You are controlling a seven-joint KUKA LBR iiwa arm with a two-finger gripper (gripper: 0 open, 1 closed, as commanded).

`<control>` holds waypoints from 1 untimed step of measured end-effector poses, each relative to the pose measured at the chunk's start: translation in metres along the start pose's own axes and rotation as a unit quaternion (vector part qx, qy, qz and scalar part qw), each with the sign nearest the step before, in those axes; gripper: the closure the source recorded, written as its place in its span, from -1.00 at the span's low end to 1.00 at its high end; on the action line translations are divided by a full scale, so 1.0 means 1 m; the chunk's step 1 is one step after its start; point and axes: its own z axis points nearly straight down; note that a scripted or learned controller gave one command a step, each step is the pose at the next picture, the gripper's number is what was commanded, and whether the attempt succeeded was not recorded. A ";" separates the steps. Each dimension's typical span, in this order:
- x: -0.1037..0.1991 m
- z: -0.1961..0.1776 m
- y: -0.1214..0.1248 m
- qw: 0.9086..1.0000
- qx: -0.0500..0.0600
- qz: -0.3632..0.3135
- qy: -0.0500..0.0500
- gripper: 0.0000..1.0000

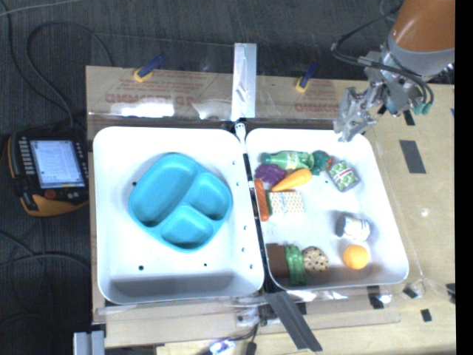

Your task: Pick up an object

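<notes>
Hovering at the far right corner of the right bin (384,191): gripper (353,124), above the rim, nothing seen held in it. Too blurred to tell how wide it stands.

Scattered in that bin, toy foods, all likely light plastic. Closest to the gripper, just near of it: green-and-white packet (342,174), tilted, apart from its neighbours. Probably a hollow, stiff little block with flat faces; best pinched across the two broad sides, square on, so as not to twist out.

Further left, crowded together and touching: green bottle (288,158), purple grapes (268,174), carrot (290,180). Awkward to enter without nudging the others. Carrot tapered and smooth, apt to squirt towards its thin end; better gripped at the thick middle.

Along the near wall: orange (356,257), round and slick, likely to roll or pop free unless taken dead across the widest part. Beside it to the left, cookie (315,259), flat, low, hard to get under. Between orange and packet, a grey-and-white object (355,228), kind unclear.

In the left bin (111,220), a blue divided tray (181,200), wide and shallow, only graspable by a rim.
</notes>
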 end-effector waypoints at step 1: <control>0.009 -0.046 -0.036 0.983 0.000 -0.186 0.000 1.00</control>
